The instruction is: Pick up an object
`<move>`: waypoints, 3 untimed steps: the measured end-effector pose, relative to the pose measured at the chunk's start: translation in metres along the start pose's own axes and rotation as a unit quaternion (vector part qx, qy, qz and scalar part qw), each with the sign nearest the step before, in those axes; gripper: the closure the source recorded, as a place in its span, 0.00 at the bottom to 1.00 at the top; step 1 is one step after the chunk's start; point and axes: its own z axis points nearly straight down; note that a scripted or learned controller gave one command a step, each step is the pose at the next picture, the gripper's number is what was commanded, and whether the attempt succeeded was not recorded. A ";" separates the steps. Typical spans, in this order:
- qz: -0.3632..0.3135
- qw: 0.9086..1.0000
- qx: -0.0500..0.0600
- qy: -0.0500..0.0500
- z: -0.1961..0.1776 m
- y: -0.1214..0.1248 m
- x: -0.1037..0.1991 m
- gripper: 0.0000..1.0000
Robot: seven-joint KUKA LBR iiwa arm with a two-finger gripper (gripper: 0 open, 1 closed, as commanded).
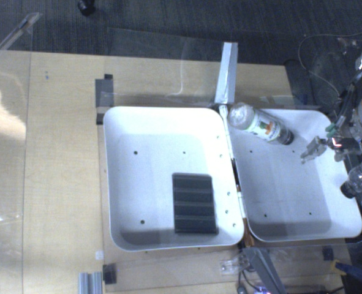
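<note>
A clear plastic bottle point(258, 124) with a dark cap lies on its side in the far left corner of the right bin point(291, 219), its cap pointing right. A black ridged rectangular block point(194, 203) lies flat in the left bin point(125, 182), near its front right. My gripper point(320, 146) hangs over the right side of the right bin, to the right of the bottle's cap and apart from it. Nothing shows in its grasp. The grey arm behind it runs off the right edge.
A grey upright post point(226, 73) stands behind the seam between the bins. Cables and arm hardware point(356, 182) crowd the right bin's right rim. A clear panel point(9, 133) covers the wooden bench to the left.
</note>
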 end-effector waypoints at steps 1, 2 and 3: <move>0.016 1.000 -0.009 -0.002 0.045 0.102 0.013 0.00; -0.008 1.000 -0.004 -0.001 0.064 0.104 0.020 0.00; -0.146 0.989 -0.005 0.000 0.115 0.017 -0.001 0.00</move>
